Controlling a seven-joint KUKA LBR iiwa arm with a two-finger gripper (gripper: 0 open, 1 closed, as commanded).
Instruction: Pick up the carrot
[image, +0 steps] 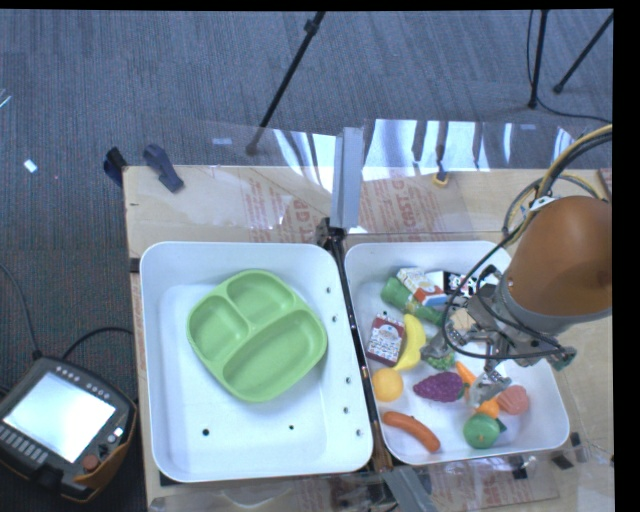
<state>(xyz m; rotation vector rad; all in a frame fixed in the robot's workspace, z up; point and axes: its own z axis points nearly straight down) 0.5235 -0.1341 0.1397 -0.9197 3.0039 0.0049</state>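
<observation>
The carrot lies in the right bin. It is a small orange piece with a green leafy end toward the left, and the arm partly covers it. My gripper hangs low over the bin just right of the carrot, under the orange wrist band. The wrist and cables hide how it meets the carrot.
Around the carrot lie a purple grape bunch, a banana, an orange fruit, an orange sausage, a green apple, a pink piece and a green bottle. The left bin holds a green divided plate.
</observation>
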